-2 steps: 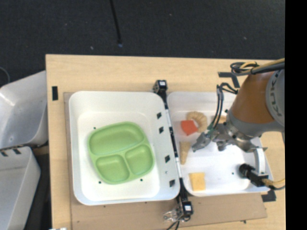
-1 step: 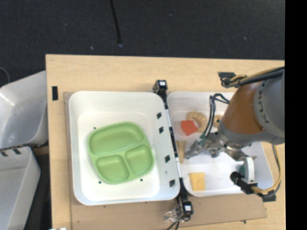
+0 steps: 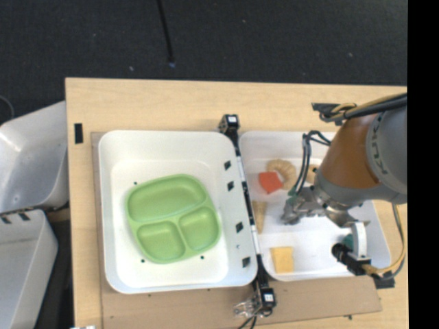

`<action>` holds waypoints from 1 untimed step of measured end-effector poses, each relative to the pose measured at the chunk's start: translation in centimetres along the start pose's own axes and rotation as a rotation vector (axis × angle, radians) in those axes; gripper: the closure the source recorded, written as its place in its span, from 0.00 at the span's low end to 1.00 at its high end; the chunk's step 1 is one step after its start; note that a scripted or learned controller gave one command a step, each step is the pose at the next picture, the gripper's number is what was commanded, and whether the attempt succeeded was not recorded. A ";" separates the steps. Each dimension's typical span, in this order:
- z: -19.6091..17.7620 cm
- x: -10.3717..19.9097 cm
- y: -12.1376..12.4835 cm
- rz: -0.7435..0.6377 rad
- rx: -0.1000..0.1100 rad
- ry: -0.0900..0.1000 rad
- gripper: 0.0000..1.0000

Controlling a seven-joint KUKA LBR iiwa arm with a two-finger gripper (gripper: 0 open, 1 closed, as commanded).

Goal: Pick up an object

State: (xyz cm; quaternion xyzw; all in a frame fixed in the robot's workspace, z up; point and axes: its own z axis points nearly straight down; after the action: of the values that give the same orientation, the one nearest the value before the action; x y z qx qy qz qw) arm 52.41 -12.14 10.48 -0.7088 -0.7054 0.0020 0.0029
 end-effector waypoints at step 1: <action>-5.8 -0.8 0.6 -0.004 -0.010 -0.003 1.00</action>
State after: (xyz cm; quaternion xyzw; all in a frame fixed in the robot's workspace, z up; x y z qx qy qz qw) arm 53.00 -12.92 16.32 -0.7074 -0.7068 -0.0005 -0.0014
